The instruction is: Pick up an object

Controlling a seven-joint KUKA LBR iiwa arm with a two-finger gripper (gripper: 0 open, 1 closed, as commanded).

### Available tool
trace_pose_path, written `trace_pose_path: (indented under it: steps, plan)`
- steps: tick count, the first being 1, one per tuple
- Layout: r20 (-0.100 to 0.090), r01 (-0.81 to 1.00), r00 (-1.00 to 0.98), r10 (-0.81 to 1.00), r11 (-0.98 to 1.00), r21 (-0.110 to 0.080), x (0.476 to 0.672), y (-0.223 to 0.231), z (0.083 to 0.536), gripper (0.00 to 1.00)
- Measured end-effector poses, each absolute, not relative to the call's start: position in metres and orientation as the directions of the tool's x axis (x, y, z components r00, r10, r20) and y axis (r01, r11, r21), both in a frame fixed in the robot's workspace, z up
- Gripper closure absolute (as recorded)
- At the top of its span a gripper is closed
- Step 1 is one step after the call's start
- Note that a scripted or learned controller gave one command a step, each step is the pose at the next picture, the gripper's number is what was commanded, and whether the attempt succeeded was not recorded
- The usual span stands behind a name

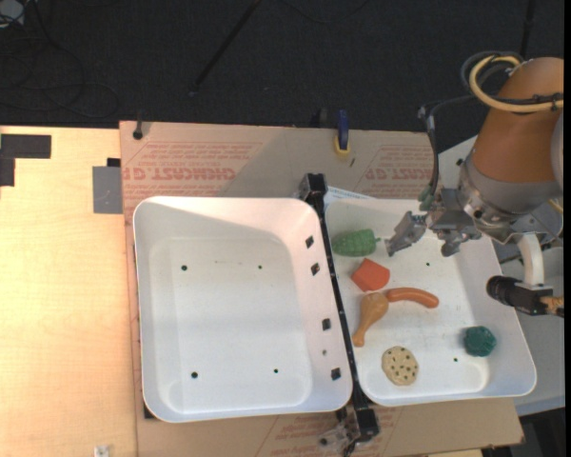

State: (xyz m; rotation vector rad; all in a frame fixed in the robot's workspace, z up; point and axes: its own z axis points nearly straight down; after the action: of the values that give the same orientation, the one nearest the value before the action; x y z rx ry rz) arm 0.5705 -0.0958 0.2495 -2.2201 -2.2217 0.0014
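Low in the frame, right bin [514, 374]: cookie [400, 365], teal ball [479, 341]. Mid-frame: drumstick [369, 316], sausage [414, 298], red block [370, 275], green piece [353, 243]. Upper right, the end effector [426, 235] hangs spread, pinching nothing. Best descend straight over one isolated item, fingers straddling it.

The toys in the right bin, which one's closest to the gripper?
The green toy at the bin's upper left, beside the gripper. The red, orange, tan, cookie and teal pieces lie lower down.
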Motion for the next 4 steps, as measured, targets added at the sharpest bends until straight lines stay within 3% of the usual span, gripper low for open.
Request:
trace_pose_path:
  steps: [1, 2, 4]
  plan:
    - [0.004, 1.000, 0.000, 1.000, 0.000, -0.018, 0.545, -0.081, 0.123, 0.00]
    - [0.001, 1.000, 0.007, 1.000, -0.007, -0.006, 0.548, -0.084, 0.139, 1.00]
    - [0.002, 1.000, -0.006, 1.000, 0.006, 0.009, 0.536, 0.011, 0.329, 1.00]
